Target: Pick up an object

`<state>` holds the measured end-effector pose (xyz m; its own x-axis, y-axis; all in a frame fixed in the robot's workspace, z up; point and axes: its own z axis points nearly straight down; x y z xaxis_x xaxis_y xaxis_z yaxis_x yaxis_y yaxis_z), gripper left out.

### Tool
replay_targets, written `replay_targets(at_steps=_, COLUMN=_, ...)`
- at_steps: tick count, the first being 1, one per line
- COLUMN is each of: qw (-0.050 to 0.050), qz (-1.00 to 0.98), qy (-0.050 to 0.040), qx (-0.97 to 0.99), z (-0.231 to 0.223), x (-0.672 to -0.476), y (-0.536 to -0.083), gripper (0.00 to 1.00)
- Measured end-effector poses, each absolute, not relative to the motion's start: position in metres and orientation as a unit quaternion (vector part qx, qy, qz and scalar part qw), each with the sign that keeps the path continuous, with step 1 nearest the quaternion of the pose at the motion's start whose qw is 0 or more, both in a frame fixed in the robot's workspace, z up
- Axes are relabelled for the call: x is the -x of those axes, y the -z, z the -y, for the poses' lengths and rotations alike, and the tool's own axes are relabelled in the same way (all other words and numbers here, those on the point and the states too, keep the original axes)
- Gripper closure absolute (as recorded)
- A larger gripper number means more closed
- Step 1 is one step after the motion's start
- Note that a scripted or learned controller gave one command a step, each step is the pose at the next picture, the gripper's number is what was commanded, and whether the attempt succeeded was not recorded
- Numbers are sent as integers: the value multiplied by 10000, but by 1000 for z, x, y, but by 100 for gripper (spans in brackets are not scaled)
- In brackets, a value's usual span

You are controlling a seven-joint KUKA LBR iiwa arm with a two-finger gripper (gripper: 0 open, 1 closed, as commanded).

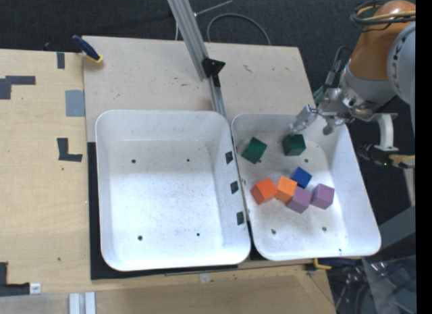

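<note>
We see the gripper [302,122] above a dark green cube [293,145] in the right bin [351,171], its jaws apparently spread, pinching nothing.

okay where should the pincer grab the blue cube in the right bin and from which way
Probably from straight above, closing on the blue cube across its upper-left and lower-right faces. Its upper side faces bare bin floor, but an orange cube crowds its lower left and a purple cube sits close at lower right, so a low sideways approach would likely bump them.
</note>
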<state>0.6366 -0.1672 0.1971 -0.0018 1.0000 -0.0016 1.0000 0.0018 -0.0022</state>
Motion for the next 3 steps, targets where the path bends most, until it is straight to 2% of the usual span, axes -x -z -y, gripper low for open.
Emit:
replay_targets(at_steps=1, qw=-7, qz=7074, qy=-3, qx=7068, z=186, x=-653, y=-201, gripper=0)
replay_targets(at_steps=2, qw=-29, qz=7078, qy=17, qx=7064, z=182, x=-651, y=-270, gripper=0)
replay_targets(at_steps=3, qw=28, qz=7091, qy=-14, qx=7051, z=126, x=-654, y=-216, gripper=0)
